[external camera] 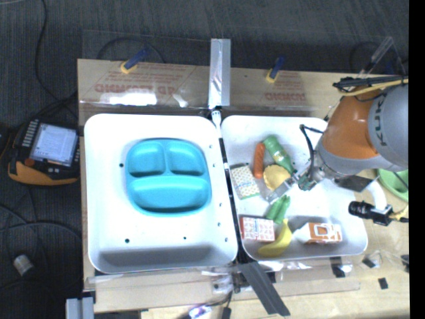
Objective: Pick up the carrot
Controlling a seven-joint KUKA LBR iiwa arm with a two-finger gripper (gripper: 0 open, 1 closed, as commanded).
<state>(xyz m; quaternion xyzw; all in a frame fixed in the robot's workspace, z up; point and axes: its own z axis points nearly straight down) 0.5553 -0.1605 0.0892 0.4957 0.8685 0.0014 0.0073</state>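
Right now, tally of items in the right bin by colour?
Orange: 1, carrot
Green: 2, bottle, pepper
Yellow: 2, banana, round fruit
Printed packs: 3, red box, orange carton, checked packet
Total: 8

Carrot (258, 155): small orange root lying lengthwise near the upper left of the right-hand bin (345, 198), beside a green bottle (277, 153).
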